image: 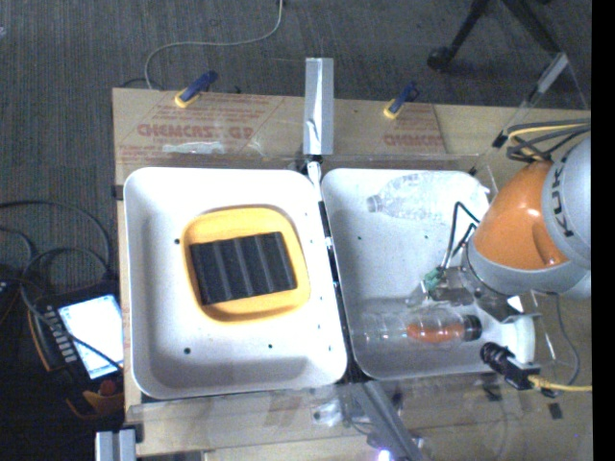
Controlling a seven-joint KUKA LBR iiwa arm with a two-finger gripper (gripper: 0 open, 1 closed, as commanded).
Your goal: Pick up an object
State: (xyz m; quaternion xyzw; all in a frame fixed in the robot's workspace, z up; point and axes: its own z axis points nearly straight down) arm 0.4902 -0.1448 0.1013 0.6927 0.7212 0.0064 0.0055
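Note:
A clear plastic bottle [420,329] with orange inside and a dark cap lies on its side near the front of the right bin [370,257]. A second clear, crumpled bottle [408,198] lies at the back of that bin. A yellow tray with a black ribbed centre [246,262] rests in the left bin [154,286]. My gripper [444,286] hangs low over the right bin's right side, just above the orange-filled bottle's capped end, under the arm's orange band [509,229].
A metal post [318,104] stands at the back between the bins. Two blue-and-yellow clamps [195,87] [400,101] hold the cardboard sheet behind them. Cables and a black fitting [504,361] sit by the right bin's front right corner.

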